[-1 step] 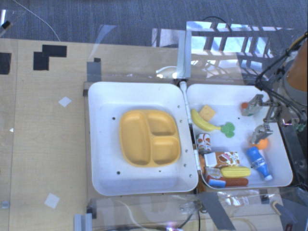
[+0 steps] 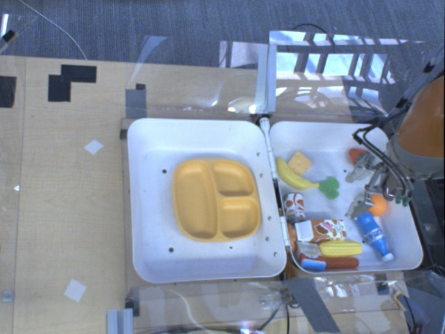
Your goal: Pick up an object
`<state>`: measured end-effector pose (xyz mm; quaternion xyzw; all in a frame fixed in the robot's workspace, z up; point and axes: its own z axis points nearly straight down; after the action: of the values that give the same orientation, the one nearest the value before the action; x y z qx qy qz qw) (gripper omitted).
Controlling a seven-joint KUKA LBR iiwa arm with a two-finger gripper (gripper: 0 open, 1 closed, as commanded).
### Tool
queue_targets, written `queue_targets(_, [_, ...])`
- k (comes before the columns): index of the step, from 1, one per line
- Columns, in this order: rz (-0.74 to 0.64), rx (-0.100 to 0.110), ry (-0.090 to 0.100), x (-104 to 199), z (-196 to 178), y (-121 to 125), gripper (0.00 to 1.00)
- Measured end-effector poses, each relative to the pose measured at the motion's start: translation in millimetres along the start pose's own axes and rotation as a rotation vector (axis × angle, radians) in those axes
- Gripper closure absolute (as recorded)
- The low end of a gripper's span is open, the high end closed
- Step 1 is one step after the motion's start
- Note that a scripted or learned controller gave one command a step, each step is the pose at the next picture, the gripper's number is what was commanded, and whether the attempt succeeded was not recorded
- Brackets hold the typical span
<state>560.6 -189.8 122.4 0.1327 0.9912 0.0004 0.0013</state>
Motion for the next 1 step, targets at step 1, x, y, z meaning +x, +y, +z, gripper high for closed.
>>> queue_targets(1, [-0.259, 0.001, -0.007, -15.9, -12.8, 2.2, 0.0])
